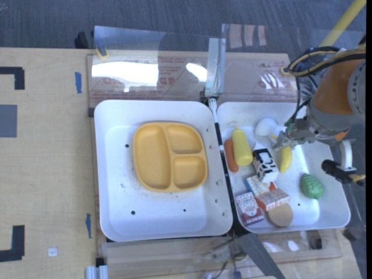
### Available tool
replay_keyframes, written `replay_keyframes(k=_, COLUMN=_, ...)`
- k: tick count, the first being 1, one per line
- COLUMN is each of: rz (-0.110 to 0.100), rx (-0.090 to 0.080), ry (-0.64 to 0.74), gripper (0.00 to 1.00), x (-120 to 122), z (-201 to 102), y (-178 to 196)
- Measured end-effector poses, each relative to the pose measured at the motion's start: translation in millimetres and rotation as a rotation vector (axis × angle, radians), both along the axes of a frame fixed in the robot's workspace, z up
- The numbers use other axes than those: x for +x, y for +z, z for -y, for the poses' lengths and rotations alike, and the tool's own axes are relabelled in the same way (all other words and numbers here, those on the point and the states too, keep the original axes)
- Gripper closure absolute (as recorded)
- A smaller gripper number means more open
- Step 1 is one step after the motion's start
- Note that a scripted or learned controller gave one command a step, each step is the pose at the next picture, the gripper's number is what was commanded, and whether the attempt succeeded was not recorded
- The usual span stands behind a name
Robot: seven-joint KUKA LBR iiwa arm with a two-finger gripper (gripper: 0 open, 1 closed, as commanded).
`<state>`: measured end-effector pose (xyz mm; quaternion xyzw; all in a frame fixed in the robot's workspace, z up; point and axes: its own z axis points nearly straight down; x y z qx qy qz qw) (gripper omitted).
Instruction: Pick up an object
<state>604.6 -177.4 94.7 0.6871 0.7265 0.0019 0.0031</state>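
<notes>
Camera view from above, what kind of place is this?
Probably a robot lab's pick-and-place test bench: two white bins, a yellow divided tray, toy food like a banana, and clear guard panels.

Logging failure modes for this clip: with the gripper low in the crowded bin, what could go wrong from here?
The gripper sits among tightly packed items; closing could clip the banana or white egg and grasp neither cleanly. The black-and-white box leans on its neighbours, so a nudge may topple it.

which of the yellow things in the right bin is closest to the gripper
The small yellow banana, just below the gripper. The larger yellow cylinder lies farther left, beside the orange carrot.
</notes>
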Motion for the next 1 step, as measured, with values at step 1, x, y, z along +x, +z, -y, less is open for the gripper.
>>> replay_keyframes(k=1, rz=0.005, rx=0.0, ry=-0.055, gripper=1.0, x=-45.7, z=-23.0, y=117.2)
